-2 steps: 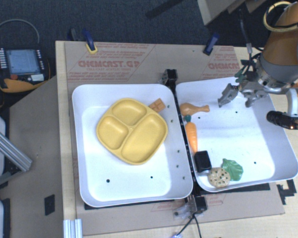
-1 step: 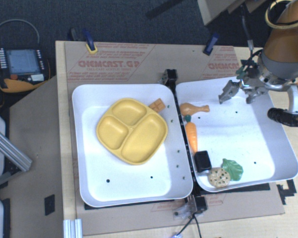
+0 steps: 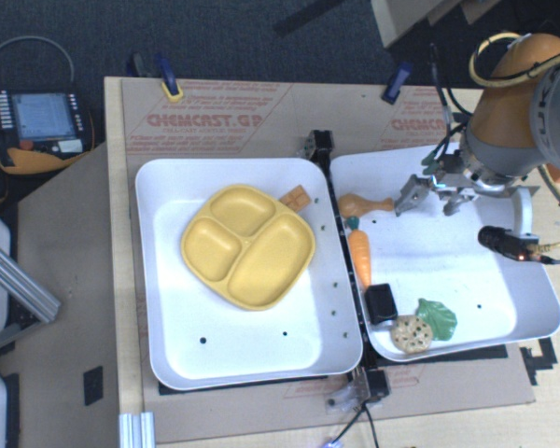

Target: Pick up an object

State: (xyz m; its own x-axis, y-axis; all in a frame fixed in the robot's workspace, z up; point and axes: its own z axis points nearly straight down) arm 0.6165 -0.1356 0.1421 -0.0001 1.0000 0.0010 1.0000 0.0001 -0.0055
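Hovering over the right bin (image 3: pixel 541 297), the gripper (image 3: pixel 431 194) spreads wide, holding nothing. Cardboard (image 3: pixel 261 110) lettering seemingly reads "CHEMCAST GP".

orange carrot (image 3: pixel 358 258) lying along right bin's (image 3: pixel 504 292) left wall.

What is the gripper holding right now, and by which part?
Nothing: the gripper hangs open above the right bin, fingers spread, with no object between them.
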